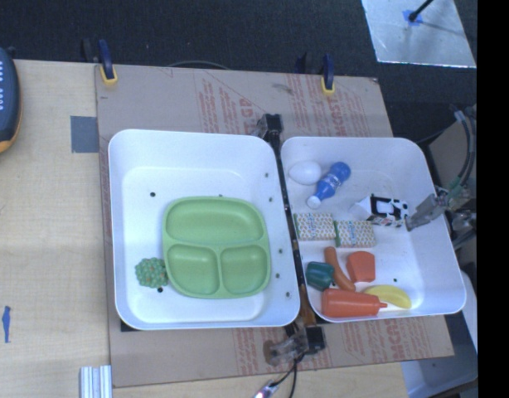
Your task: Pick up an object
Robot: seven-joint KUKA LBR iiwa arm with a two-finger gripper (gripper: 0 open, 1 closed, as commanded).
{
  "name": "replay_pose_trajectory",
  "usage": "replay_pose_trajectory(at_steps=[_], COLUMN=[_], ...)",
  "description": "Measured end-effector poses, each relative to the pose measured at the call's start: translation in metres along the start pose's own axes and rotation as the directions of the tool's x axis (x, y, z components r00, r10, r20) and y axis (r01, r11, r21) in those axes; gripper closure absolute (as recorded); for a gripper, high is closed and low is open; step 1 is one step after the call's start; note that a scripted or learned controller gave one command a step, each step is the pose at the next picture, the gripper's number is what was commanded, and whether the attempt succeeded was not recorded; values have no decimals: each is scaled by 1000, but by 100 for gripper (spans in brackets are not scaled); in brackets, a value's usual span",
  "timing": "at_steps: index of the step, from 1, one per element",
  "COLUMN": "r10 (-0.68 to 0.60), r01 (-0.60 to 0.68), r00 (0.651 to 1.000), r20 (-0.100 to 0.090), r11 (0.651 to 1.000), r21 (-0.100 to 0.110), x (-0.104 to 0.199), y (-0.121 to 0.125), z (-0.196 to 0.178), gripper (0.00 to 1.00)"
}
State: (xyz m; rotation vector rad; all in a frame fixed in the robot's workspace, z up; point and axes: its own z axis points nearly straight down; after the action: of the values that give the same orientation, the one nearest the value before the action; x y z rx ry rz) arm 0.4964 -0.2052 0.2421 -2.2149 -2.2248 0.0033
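In the right bin (pixel 437 222) I count, nearest first, one yellow banana (pixel 390 296), two orange pieces, one teal piece, two speckled blocks, one blue bottle (pixel 329 183) and one white egg, jaws (pixel 420 215) beside the blocks, grip unreadable.

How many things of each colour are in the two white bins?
Green: 3, the divided plate, the bumpy ball, a dark green piece
Orange: 3
White: 1, the egg
Blue and white: 1, the bottle
Yellow: 1, the banana
Black and white: 1
Patterned: 2 blocks
Total: 12
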Motion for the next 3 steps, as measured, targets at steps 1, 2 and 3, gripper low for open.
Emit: replay_pose_trajectory(at_steps=[1, 2, 3], r10=[-10, 3, -1], r01=[10, -3, 1], r00=[1000, 1000, 1000], r20=[-2, 1, 1], r11=[1000, 1000, 1000], r21=[-1, 10, -3], x=[60, 8, -7], y=[148, 131, 161], z=[63, 156, 149], gripper=[0, 0, 0])
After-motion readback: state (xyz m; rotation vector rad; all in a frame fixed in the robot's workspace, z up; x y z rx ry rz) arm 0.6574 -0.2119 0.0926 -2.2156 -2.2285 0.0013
